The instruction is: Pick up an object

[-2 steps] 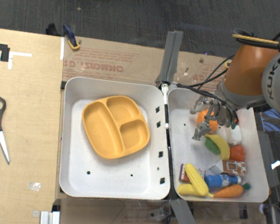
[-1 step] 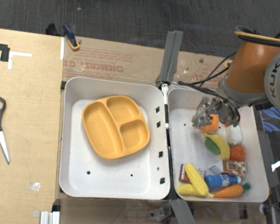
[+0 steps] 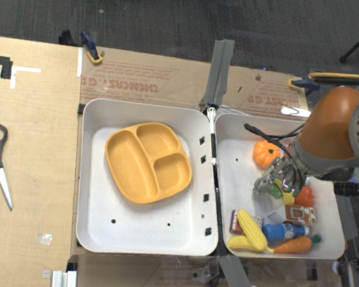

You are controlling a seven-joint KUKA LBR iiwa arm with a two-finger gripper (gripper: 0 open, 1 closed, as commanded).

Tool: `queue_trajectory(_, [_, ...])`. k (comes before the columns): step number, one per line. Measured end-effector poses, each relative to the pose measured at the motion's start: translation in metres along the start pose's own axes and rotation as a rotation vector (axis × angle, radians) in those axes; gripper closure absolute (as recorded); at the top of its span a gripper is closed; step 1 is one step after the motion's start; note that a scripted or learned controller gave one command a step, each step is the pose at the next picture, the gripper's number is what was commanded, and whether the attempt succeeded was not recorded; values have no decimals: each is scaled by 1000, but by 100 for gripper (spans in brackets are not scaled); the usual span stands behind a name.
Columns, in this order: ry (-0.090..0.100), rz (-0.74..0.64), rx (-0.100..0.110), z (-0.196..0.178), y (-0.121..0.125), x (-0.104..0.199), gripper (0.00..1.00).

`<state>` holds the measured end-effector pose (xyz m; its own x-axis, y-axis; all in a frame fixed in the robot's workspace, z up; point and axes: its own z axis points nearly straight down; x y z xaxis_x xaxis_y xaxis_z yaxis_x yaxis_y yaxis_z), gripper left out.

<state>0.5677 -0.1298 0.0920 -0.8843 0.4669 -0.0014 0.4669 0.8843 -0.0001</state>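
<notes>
- The arm [image 3: 337, 127] reaches in from the right, and its end effector [image 3: 276, 180] hangs low in the right bin [image 3: 227, 176], among the toys.
- I cannot tell how it is set; it is too small and cluttered.
- Likely targets crowd it: an orange pumpkin [image 3: 266, 154] just beside, a corn cob [image 3: 251, 229], a carrot [image 3: 294, 245] and a blue bottle [image 3: 283, 232] near the front wall.
- The left bin [image 3: 92, 181] holds a yellow divided plate [image 3: 149, 162].
</notes>
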Motion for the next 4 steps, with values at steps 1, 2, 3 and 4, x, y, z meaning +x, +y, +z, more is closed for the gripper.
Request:
queue_trajectory(1, [-4, 239, -1, -1, 48, -52, 100])
queue_trajectory(2, [-2, 323, 0, -109, 100, -32, 100])
queue_trajectory(3, [1, 367, 1, -100, 141, 34, 100])
queue_trajectory(4, [-2, 108, 0, -100, 91, -5, 100])
